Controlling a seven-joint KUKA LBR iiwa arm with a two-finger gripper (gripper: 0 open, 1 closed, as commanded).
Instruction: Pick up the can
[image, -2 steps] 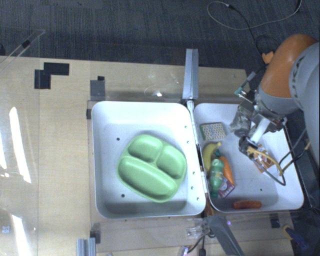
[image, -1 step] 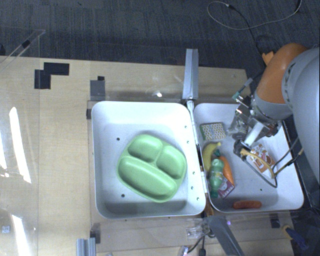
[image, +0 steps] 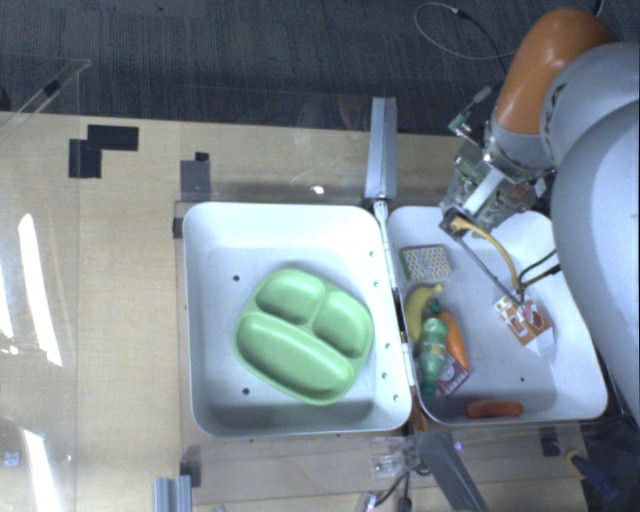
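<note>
A red sausage (image: 494, 408) is seen nearest, against the front wall of the right bin (image: 535, 375), well in front of the pincer (image: 468, 216). Behind it, a cluster is packed along the wall shared with the left bin (image: 210, 300), probably because loose things slide to a bin's edge. It holds a purple packet (image: 453, 376), a green can (image: 432, 345) lying on its side, a carrot (image: 456, 340) touching the can on the arm's side, and a banana (image: 420, 303) just behind. The green cylinder is judged to be the can, though its form is too blurred for certainty. It lies in front of the pincer and towards the shared wall, well apart from it and hemmed in on three sides, which could make a clean grip hard.

A small orange-and-white packet (image: 523, 320) lies alone, in front of the pincer. A grey mesh pad (image: 426, 262) rests nearer the pincer, beside it towards the left bin. A green divided plate (image: 303, 333) sits in the left bin, far from the pincer.

The pincer is poised over the right bin's far edge. Whether it is apart or together cannot be told, and nothing is seen held in it.
</note>
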